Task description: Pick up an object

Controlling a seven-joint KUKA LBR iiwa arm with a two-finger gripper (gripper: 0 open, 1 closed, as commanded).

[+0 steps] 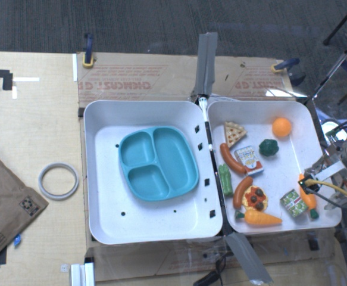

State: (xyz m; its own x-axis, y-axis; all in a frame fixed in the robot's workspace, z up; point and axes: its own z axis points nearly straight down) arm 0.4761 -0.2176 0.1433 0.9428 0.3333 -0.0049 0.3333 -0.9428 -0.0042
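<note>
At right bin's (pixel 316 124) right edge, gripper (pixel 312 186) hovers near green box (pixel 293 202) & carrot (pixel 261 218); open/closed: can't tell.

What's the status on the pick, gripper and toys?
Gripper at right bin's right wall, nothing seen held. Nearest: green-white carton; carrot, pizza slice further left. Teal plate alone in left bin.

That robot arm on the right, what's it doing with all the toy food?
The grey arm's tool sits at the right edge of the right white bin, near a small green and white carton. Whether it holds anything is unclear. Toy foods like a round orange ball and an orange plastic carrot lie there. The left white bin holds a blue divided plate.
</note>
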